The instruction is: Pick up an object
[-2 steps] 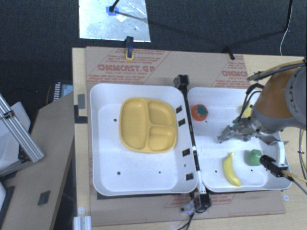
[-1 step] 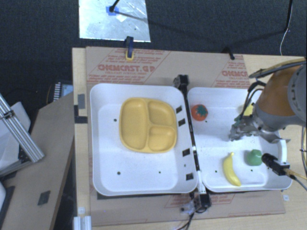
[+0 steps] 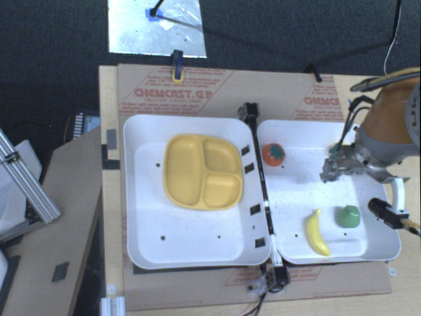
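The right bin [image 3: 289, 137] is the landmark here: it holds three loose items, prob. scattered on purpose so each can be grabbed w/o bumping a neighbour. A small red tomato-like piece [image 3: 273, 153] sits near that bin's upper-left corner, close to the divider w/ the left bin [image 3: 141, 196]. A banana [image 3: 317, 233] lies toward the bin's lower middle, roughly lengthwise, and a green pepper-like piece [image 3: 348, 216] sits just to the banana's right, apart from it. The gripper [image 3: 334, 167] hangs over the bin's mid-right area, above bare floor between tomato and pepper, touching none of them; nothing is visibly between its tips, and at this res. I can't tell if it's spread or closed. The arm [image 3: 388, 127] leans in over the bin's right wall, which fits a reach from that side. Judgement: task is at approach stage, no pick made yet; nearest candidate looks like the pepper, below the gripper. Beyond the divider, the left bin holds a yellow divided plate [image 3: 200, 171], lying flat near centre, likely a drop spot or distractor. Both bins rest on a cardboard-covered surface [image 3: 217, 87].
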{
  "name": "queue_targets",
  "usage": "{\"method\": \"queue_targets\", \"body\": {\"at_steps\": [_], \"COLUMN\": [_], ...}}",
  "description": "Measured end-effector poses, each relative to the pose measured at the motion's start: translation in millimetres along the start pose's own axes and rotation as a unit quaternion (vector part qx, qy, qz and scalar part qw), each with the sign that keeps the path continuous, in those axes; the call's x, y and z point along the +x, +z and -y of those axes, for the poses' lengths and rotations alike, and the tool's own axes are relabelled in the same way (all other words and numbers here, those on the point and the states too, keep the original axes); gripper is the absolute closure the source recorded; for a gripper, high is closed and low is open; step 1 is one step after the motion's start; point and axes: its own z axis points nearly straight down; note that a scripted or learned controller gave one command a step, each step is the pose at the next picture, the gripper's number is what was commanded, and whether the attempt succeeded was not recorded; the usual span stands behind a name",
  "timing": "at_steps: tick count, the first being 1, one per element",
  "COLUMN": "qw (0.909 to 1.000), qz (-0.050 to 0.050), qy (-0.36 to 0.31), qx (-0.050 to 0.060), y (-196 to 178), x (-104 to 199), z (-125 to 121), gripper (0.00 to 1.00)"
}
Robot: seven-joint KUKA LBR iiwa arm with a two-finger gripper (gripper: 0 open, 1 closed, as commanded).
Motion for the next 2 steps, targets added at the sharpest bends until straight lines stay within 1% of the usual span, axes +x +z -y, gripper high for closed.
{"method": "queue_targets", "body": {"at_steps": [1,2], "qw": [1.0,1.0], "qz": [0.0,0.0], "qy": [-0.001,-0.001], "qx": [-0.001,0.002], "y": [-63.7,-66.4], "x": [-1.2,-1.2], "z": [1.6,0.7], "gripper": [1.0,1.0]}}
